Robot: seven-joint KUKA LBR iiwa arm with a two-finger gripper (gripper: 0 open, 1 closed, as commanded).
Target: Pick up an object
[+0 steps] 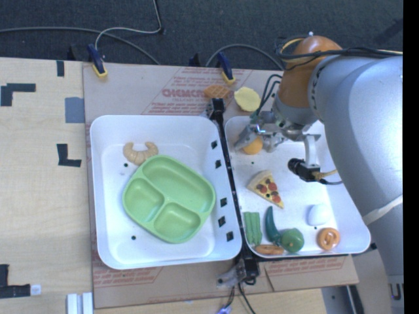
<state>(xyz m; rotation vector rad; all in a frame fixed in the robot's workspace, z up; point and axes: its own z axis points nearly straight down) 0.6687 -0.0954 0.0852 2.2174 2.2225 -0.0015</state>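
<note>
Camera view: slanted look down on both bins.
Left bin [105,195]: croissant [140,151], green tray [169,199].
Right bin [347,231]: pizza slice [266,188], donut [328,238].
Gripper [258,135]: fingers apart over orange ball [253,146], top-left corner.

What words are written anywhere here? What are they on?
"CHEMCRAFT", or close to it, in red slanted letters on the brown board under the bins; the letters are blurry, so the spelling is unsure.
More red print repeats along the board near the left bin's top edge, too faint to read.
The bins, the green plate and the toy food carry no readable words.
</note>
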